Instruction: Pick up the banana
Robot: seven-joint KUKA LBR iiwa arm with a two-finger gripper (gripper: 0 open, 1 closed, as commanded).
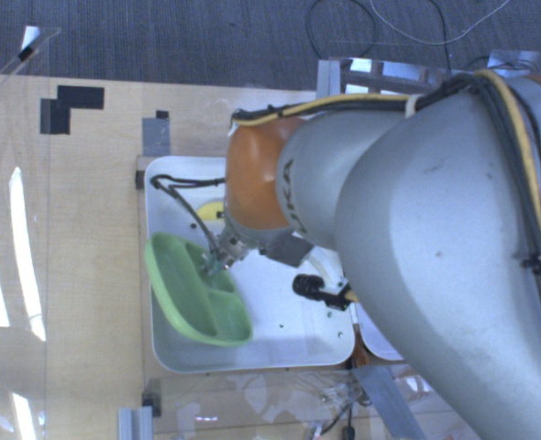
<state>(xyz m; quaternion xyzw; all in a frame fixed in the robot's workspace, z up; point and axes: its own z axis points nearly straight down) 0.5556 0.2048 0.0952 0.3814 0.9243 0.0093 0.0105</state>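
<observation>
The arm (pixel 408 236) reaches into the left white bin (pixel 252 356), its gripper (pixel 217 262) low over the rim of the green bowl (pixel 197 291). A sliver of yellow, likely the banana (pixel 210 212), lies just behind the bowl, mostly hidden under the orange wrist. This looks like the approach step; the next move calls for shifting from the bowl toward the banana.
</observation>
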